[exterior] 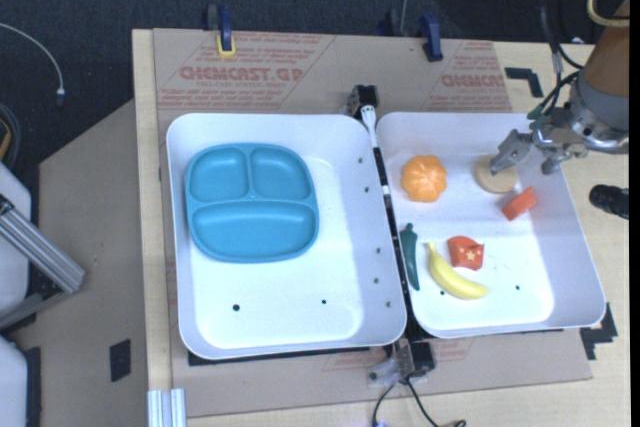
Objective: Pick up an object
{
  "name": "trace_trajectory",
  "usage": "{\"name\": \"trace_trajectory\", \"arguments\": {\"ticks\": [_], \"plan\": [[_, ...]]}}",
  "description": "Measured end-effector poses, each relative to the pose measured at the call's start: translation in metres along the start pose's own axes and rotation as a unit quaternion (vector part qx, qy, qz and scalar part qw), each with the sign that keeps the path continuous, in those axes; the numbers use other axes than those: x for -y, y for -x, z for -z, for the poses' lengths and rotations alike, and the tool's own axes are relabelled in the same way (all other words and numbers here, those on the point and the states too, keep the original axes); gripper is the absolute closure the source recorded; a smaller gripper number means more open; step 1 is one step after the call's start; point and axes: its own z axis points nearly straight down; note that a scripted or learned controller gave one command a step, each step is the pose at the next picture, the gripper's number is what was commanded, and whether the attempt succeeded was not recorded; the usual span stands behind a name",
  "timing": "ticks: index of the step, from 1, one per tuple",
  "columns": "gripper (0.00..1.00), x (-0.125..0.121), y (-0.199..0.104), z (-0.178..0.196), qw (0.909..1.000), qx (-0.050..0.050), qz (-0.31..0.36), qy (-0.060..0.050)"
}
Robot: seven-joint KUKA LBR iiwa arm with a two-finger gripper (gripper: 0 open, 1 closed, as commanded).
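the tool (528,147) hangs low over the far right part of the right-hand shallow white bin (560,310), its two grey fingers spread apart and nothing between them. just below and to the left of the fingertips lies a flat, round tan disc (493,177), close enough that the nearer finger looks to be touching or almost touching its top edge; which of the two cannot be told. just below the tool, a little toward the camera, sits a small orange-red wedge-shaped block (519,204). further left of the tool is a round orange toy fruit (424,178), and well toward the camera from it a red toy strawberry (465,253) rests against a yellow toy banana (456,277), with a dark green toy pepper (409,255) by the bin's left wall. well to the left, the other white bin (340,315) holds a blue divided plastic plate (252,202). both bins sit on the desk (300,75).

the step in hand seems to be the approach: no grasp is made yet. the tan disc is the likeliest target; next the tool would need to centre over it, drop, and close across its thin edge, which may slip.
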Motion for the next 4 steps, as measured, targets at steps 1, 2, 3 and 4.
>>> {"name": "trace_trajectory", "arguments": {"ticks": [1, 2, 3, 4], "plan": [[0.0, 0.0, -0.006, -0.063, 1.0, 0.0, 0.001, 0.0], [1.0, -0.002, -0.005, -0.048, 1.0, 0.001, 0.0, 0.004], [1.0, -0.009, 0.001, 0.012, 1.0, 0.002, 0.0, 0.006], [1.0, -0.012, 0.006, 0.056, 1.0, 0.002, 0.0, 0.006]]}}
